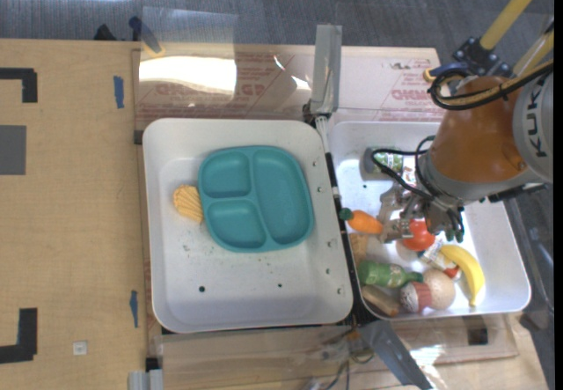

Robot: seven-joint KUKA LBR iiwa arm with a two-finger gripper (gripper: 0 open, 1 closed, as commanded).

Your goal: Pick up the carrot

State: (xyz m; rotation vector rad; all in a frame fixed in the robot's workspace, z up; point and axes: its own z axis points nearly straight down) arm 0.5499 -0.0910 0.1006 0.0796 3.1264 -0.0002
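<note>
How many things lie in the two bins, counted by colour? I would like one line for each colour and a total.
Teal: 1, the divided plate
Yellow: 2, the shell-shaped piece and the banana
Orange: 1, the carrot
Red: 1, the tomato
Green: 1, the green vegetable
Total: 6; the remaining pile is too cluttered to count.

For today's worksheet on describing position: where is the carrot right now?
The carrot lies in the right bin, near its left wall, just left of the end effector and above the green vegetable.
</note>
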